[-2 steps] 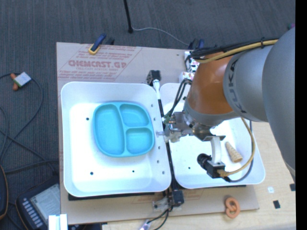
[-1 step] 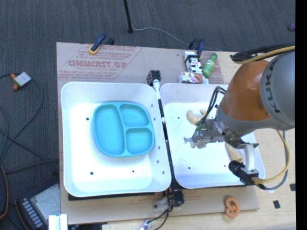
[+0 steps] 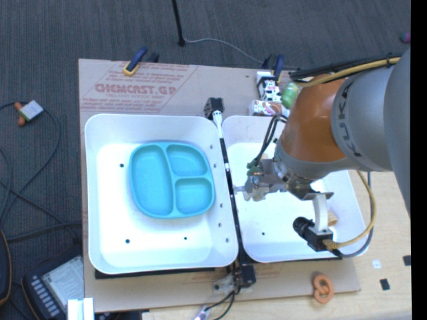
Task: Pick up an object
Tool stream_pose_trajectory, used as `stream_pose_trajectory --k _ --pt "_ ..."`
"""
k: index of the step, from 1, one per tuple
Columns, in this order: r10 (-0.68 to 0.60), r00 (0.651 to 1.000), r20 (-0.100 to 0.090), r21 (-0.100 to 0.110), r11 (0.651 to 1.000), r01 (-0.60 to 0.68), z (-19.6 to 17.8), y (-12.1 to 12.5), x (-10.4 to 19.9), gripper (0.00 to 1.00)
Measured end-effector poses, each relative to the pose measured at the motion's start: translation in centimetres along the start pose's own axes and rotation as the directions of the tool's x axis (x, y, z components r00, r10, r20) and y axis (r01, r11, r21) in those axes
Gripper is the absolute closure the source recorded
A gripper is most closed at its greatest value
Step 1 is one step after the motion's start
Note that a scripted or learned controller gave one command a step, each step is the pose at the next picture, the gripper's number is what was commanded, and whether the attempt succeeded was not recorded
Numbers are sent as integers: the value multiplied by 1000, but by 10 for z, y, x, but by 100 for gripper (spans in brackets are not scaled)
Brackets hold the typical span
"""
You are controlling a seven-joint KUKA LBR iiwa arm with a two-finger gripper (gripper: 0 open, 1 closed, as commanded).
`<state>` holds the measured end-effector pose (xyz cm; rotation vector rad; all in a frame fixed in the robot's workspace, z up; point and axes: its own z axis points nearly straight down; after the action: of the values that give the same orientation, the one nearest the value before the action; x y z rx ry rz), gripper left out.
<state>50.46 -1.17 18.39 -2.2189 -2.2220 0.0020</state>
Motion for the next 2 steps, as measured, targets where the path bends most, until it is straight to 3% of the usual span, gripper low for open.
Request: stream_pose_trajectory --k 1,2 --pt "1 1000 0 1 1000 -1 0 -21 10 100" --pt "0 1000 0 0 1000 0 0 -1 37 100"
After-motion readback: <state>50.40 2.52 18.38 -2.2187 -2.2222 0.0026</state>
